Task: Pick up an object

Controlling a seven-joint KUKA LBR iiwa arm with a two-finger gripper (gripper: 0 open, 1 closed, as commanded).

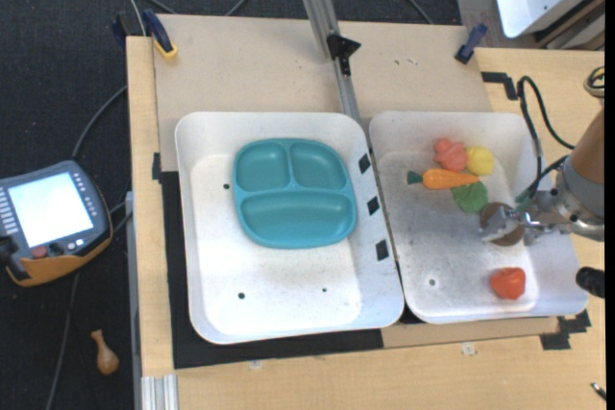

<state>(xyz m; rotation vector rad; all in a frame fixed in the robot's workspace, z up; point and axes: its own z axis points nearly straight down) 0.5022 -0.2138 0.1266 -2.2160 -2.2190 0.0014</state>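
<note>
No brand or writing can be read anywhere. The jaws [500,226] sit low in the right bin [423,288]; whether they are released or clenched cannot be told. Just beside them, up-left, lie a green piece [471,197], an orange carrot [448,178], a pink piece [449,153] and a yellow one [479,160]. A red tomato-like piece [508,282] lies below. The teal divided plate [292,191] rests well left, in the other bin [216,293].
</note>
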